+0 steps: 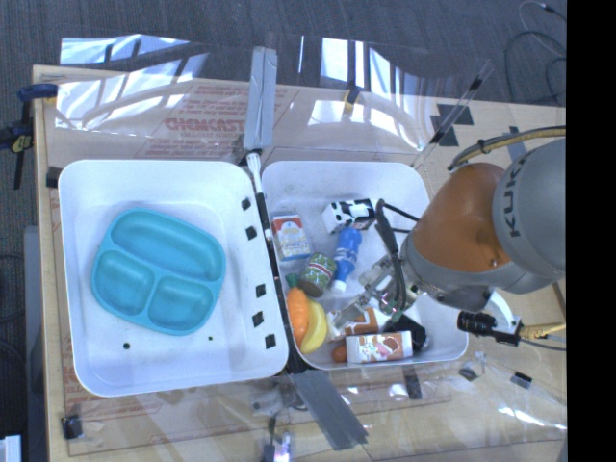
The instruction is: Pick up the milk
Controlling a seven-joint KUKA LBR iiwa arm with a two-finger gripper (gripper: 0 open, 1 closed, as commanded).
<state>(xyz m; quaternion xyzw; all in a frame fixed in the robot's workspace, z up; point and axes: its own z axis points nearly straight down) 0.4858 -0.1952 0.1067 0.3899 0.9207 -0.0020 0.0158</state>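
The milk (348, 213) is a small black-and-white cow-patterned carton lying at the back of the right bin (414, 183). My gripper (383, 289) hangs over the middle-right of that bin, below and to the right of the milk and apart from it. It looks open, with nothing between its fingers. Beneath it lies a small brown bottle (358, 318) with a white cap.
Around the milk lie a red-and-white carton (290, 236), a blue bottle (345, 255), a round green item (316, 275), orange and yellow fruit (306, 318) and a red-labelled carton (377, 346). The left bin (77, 354) holds a blue divided plate (159, 270).
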